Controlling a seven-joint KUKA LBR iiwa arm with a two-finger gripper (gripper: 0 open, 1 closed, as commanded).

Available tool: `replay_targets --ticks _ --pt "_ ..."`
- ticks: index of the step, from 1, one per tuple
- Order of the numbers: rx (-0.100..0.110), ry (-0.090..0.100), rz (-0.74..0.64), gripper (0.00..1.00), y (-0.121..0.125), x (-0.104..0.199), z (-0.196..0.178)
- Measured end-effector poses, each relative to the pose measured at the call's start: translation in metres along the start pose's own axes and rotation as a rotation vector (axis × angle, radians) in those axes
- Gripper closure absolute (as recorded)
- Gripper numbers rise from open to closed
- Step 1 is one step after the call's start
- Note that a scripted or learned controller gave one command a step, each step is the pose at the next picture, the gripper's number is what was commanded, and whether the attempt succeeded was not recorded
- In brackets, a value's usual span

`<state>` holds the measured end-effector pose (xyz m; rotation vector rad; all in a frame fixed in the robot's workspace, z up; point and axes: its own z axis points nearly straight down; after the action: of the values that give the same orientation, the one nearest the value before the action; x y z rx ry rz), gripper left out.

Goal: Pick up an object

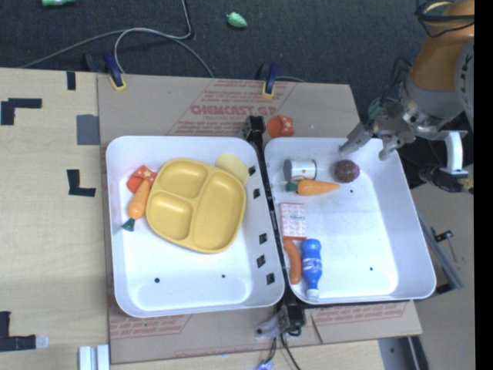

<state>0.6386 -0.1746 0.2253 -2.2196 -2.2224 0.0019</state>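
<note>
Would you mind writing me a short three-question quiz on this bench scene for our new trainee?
1. True or false: the yellow tray lies in the left bin.
2. Which item in the right bin lies nearest the gripper? A) blue bottle B) dark ball C) silver can
3. Fill in: right below the silver can lies an orange ____.

Key
1. True.
2. B; the gripper hangs over the bin's far right corner, just above the ball in the picture.
3. Carrot.
</note>
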Motion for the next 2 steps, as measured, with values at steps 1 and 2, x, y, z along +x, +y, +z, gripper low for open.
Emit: replay_targets --ticks 1,2 --pt "-0.005 -0.002 -0.001 0.00 0.031 -0.016 0.138" --pt "-0.004 -0.002 -0.001 0.00 0.031 0.025 0.139"
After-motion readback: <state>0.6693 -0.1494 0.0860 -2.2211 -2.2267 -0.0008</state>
